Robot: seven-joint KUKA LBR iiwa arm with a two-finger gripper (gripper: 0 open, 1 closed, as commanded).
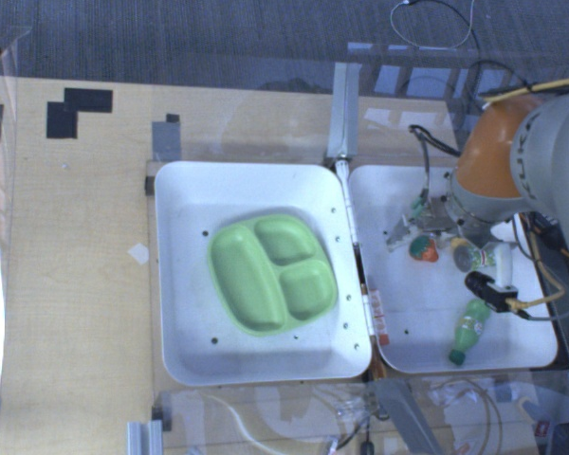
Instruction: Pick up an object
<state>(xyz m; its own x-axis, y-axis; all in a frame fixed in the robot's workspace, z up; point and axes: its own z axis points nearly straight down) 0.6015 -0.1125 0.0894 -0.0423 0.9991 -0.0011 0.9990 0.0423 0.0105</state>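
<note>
Wooden bench [76, 254], grey carpet [171, 17] beyond; end effector [410, 227] splayed open, holding nothing.

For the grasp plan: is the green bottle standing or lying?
Lying. The bottle rests on its side on the right bin's floor.
</note>
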